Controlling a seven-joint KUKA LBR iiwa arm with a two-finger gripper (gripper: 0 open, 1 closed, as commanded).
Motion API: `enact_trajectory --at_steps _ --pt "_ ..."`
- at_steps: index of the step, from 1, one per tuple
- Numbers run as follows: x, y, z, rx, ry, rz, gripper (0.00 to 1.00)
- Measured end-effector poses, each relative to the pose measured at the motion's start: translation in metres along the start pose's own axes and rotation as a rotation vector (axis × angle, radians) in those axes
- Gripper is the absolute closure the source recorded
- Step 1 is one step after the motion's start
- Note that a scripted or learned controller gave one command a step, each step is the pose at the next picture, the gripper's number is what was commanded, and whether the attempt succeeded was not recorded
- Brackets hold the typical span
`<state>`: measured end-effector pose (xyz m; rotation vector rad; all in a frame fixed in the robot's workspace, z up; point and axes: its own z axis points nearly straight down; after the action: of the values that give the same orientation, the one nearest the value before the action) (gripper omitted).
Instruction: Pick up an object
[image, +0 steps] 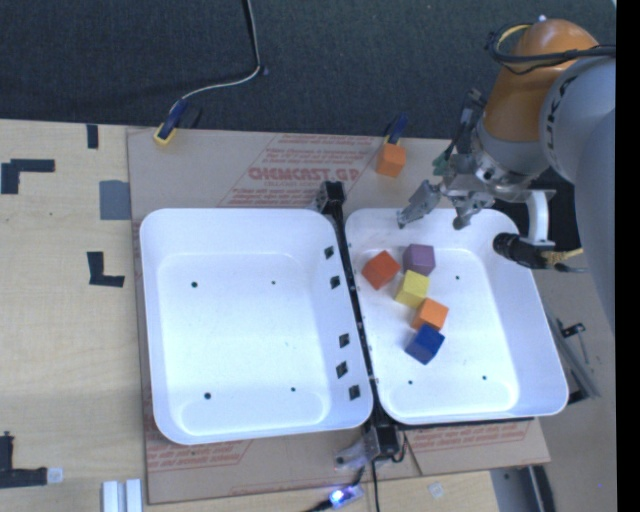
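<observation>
While the pincer (441, 210) hangs with its fingers spread over the far edge of the right bin (520, 340), pinching nothing, five cubes lie clustered in that bin's far-left part; a red cube (380, 270), a purple cube (419, 258), a yellow cube (411, 289), an orange cube (433, 314) and a blue cube (425, 344) nearest the bin's middle; another orange cube (391, 159) sits on the cardboard beyond the bins; the left bin (170, 300) adjoins the right one.

Bench (60, 300) bears cardboard sheet (290, 175) — 2 white bins (160, 300) atop it.
</observation>
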<state>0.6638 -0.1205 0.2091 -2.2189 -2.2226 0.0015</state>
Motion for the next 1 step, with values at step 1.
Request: enact_trajectory --at_steps 1 --pt "0.0080 -0.0275 0.0934 -0.020 -0.003 -0.002 0.00"
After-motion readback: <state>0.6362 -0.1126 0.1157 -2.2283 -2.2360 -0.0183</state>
